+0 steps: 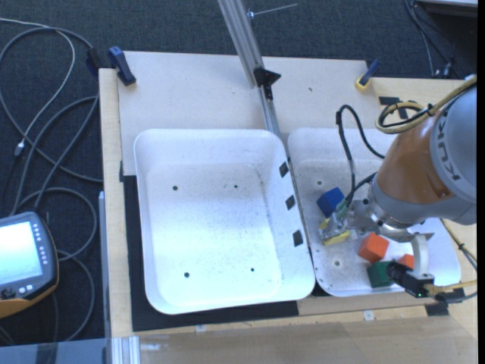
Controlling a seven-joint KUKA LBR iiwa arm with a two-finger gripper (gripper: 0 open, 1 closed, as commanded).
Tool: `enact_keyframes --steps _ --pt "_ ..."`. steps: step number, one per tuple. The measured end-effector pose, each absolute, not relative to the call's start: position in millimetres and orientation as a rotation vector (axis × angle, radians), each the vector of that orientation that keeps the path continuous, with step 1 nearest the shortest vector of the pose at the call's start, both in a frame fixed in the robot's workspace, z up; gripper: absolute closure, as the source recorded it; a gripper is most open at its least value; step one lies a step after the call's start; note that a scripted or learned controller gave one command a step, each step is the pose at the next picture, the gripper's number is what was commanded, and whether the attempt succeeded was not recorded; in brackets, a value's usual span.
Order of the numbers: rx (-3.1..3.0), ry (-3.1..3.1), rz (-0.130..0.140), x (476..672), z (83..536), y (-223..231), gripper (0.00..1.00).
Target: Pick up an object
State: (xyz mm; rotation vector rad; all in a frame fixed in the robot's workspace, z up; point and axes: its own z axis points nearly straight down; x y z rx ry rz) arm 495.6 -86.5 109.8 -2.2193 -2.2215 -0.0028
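I am hovering my pincer (342,224), grip state unclear, low in the right bin (303,146), nothing lifted yet, blue block (330,200) just above it, orange block (373,248) beside.

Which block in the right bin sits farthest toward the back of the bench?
The blue block. It lies higher in the right bin than the orange block and the green block, which sit near the front rim.

My desk (189,89) is pale wood, set on dark carpet (151,10). Grey cables (45,127) loop across the floor at left, beside a handheld control pendant (23,260) at lower left.
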Motion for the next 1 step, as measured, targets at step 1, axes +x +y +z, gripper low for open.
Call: enact_keyframes --steps 1 --pt "-2.217 -2.232 -0.011 496.7 203.8 -36.9 1.0"
